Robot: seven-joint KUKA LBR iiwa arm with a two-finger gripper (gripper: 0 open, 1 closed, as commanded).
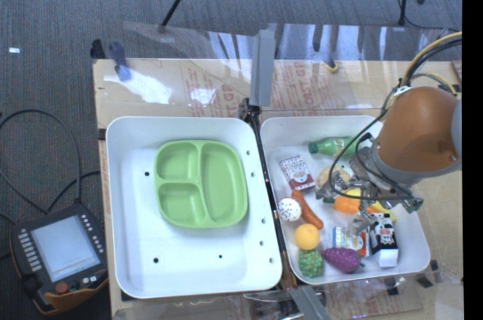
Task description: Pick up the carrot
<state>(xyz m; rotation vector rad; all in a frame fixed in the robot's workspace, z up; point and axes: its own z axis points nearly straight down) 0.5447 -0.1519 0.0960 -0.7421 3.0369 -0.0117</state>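
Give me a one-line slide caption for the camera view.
Arm's pincer down among toy foods in the right bin, carrot lying beside it; green divided tray in the left bin.

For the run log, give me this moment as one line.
arm: over right bin | gripper: above toys | carrot: lying in bin, not held | step: pick pending

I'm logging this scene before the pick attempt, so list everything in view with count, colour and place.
bins: 2, white, side by side on bench
divided plate: 1, green, left bin
carrot: 1, orange, right bin, centre-left
bottle: 1, green, right bin, top
small carton: 1, red and white, above carrot
spotted ball: 1, white, left of carrot
round fruit: 1, yellow-orange, below carrot
grapes: 1 bunch, purple, bottom
bumpy toy: 1, green, bottom
milk carton: 1, black and white, lower right
pendant: 1, grey, floor left
arm: 1, orange band, over right bin
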